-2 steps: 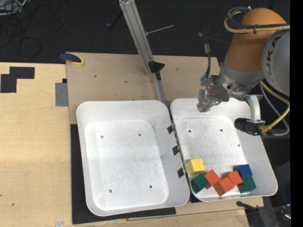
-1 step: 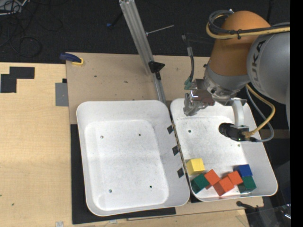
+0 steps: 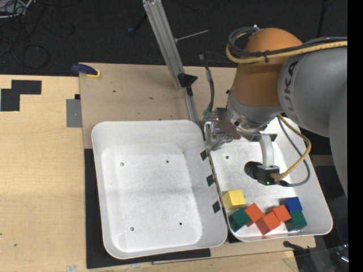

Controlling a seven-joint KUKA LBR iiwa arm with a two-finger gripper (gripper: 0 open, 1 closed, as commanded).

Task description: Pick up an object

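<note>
Light's pretty even and seems to come from overhead. The left bin (image 3: 150, 174) reads bright white without blowing out, though its floor has a greyish, grainy patch. There's a soft sheen on top of the orange band (image 3: 266, 67). The top strip of the frame is nearly black. The whole shot's a bit soft, and the coloured blocks (image 3: 271, 220) at lower right have smeary edges.

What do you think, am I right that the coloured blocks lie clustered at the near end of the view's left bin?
Not quite: the camera view shows the coloured blocks clustered at the near end of the view's right bin, not the left bin.
</note>
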